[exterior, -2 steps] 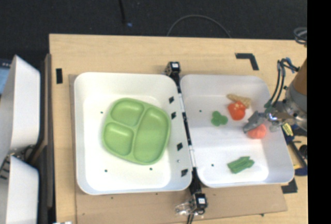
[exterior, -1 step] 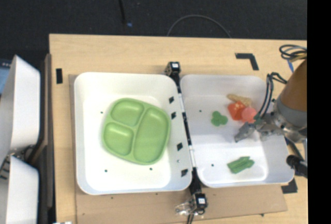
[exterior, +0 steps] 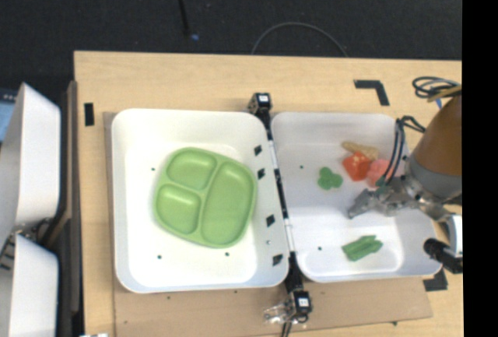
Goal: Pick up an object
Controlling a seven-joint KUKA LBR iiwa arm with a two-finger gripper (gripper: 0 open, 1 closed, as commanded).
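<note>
A wooden bench (exterior: 194, 82) carries two shallow white bins side by side, meeting at a clipped seam near the middle of the camera view. The left bin (exterior: 132, 172) holds a green divided plate (exterior: 205, 197), set a little toward the seam, with bare white floor all round it, widest along the bin's left wall and near edge. The right bin (exterior: 311, 250), just across the seam from the plate, is more crowded at its far right. The arm (exterior: 445, 149) reaches in over that bin's right wall, its orange band at the frame's edge, and the gripper (exterior: 372, 203) hangs low above the bin floor, well right of the plate; whether its fingers are spread or closed cannot be told, and nothing is seen held between them. A flat green piece (exterior: 362, 247) lies toward the near wall, below the gripper and apart from it. A red item (exterior: 356, 166) sits just above the gripper, touching a pink item (exterior: 378, 170) on its right and a tan stick (exterior: 359, 148) lying behind it. A small green clump (exterior: 330, 179) rests left of the red item, nearest the plate of the loose things. Open floor runs along the seam side of the right bin, between the plate and this cluster.
</note>
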